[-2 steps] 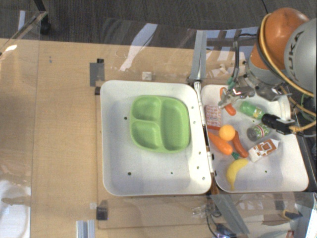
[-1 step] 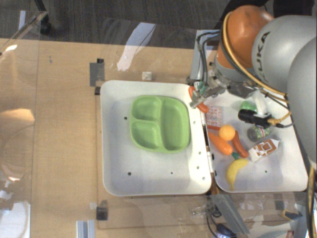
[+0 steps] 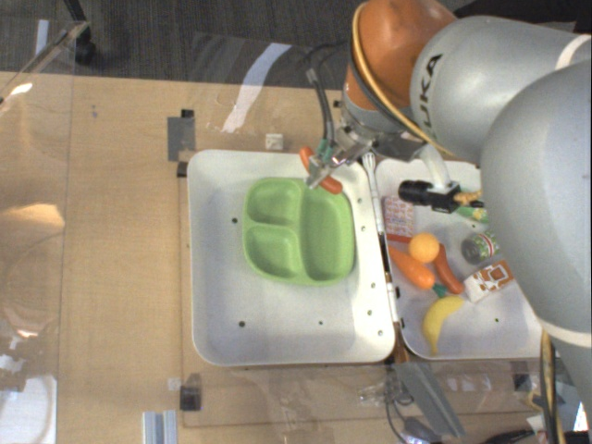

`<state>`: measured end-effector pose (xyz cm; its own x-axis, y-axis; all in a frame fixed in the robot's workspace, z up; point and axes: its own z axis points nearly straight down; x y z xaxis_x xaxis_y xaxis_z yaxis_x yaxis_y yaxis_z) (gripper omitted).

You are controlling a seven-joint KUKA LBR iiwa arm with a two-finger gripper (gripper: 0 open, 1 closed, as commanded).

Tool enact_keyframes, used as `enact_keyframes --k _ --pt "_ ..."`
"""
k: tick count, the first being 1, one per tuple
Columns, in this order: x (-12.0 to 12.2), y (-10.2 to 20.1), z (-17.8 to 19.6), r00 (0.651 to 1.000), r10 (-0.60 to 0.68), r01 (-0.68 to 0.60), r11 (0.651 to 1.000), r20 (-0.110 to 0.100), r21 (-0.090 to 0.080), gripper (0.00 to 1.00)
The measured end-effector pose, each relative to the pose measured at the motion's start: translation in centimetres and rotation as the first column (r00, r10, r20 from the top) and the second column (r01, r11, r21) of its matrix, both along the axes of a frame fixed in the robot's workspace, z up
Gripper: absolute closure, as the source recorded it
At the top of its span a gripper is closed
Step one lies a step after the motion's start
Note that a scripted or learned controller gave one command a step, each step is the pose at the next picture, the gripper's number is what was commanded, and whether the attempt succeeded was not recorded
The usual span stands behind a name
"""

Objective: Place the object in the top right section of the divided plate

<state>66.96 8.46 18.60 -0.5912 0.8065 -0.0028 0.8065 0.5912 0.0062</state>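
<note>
Overall: a grey arm with an orange band reaches in from the right over two white bins that sit side by side on a wooden counter.
Gripper: the gripper hangs over the far right corner of the plate, near the wall between the two bins.
Gripper state: the fingers are closed down narrow on a small orange object, which sticks out on both sides of them.
Orange object: it is tilted, with one end over the far rim of the plate and the other end low over the far end of the long right section; whether it touches the plate I cannot tell.
Plate: a green divided plate lies flat in the far half of the left bin, with two small sections on its left, one behind the other, and one long section on its right.
Left bin: the plate sits closer to the right wall than to the left one, and white floor shows in front of it.
Right bin: the right bin is partly covered by the arm.
Right bin contents: a patterned packet lies by the left wall, with an orange ball touching a carrot just in front of it.
More contents: a banana lies nearest the front, and a small carton and a can sit close together farther right, beside the arm.
</note>
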Motion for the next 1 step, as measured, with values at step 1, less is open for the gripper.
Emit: enact_keyframes --k 1 --pt "-0.03 5.47 -3.72 0.983 0.181 -0.181 0.983 -0.001 0.0 1.0"
